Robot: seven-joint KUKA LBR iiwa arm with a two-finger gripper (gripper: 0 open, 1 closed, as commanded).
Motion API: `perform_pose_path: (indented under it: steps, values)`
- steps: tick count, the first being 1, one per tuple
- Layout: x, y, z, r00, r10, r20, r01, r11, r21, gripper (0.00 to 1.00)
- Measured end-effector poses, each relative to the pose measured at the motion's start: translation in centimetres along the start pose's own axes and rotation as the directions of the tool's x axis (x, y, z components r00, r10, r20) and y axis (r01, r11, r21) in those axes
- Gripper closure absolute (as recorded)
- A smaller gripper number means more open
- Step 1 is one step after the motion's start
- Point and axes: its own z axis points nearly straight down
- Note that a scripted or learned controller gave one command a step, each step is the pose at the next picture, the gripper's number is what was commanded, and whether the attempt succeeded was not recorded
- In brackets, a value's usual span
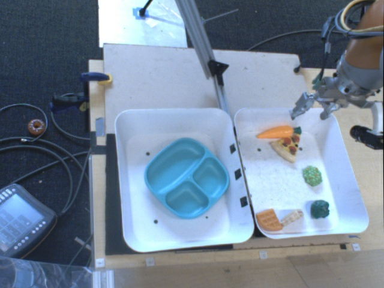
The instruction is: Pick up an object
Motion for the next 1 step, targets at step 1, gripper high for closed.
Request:
perform_pose_path:
  steps: [1]
  values:
    - [-0.02, -0.01, -0.01, 1.000, -0.001, 0.000, 0.001, 1.000, 0.001, 0.00]
